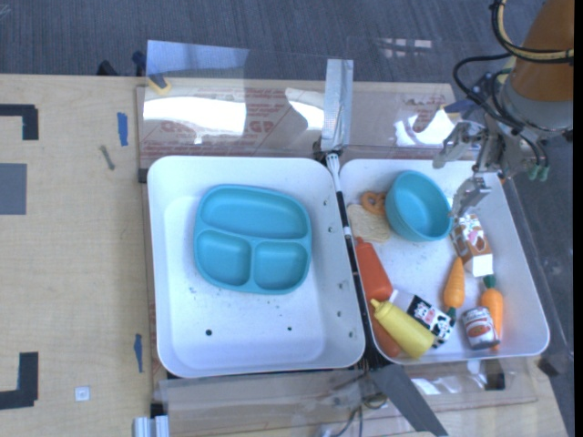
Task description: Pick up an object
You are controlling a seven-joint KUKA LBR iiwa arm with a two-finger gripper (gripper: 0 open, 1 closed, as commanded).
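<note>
**Arm poised over crowded bin of toy groceries**

Nearest the camera, along the front of the right-hand bin (533,330), a yellow squeeze bottle (404,326) lies tilted against a red-orange bottle (373,271) that runs along the bin's left wall. Just beside the yellow bottle sits a small black-and-white carton (431,317), with a small can (479,327) toward the front right corner. Two toy carrots stand behind them: one (454,283) near the middle of the bin, the other (493,305) touching the can's right side. In the left-hand bin (173,335), a blue three-compartment plate (252,238) lies flat near the centre.

Farther back in the right bin, a small brown-and-white packet (472,242) rests just beside a blue bowl (418,205), which stands upright. A pale, cookie-like item (372,209) lies between the bowl and the bin's left wall, partly hidden by the bowl's rim.

The gripper (471,194) hangs directly above the packet, its tips close to the packet's upper end. The fingers appear slightly parted with nothing caught between them, though the slanted view makes the gap hard to judge. Behind it, the grey arm (537,53) with its orange band rises out of the far right corner.
</note>
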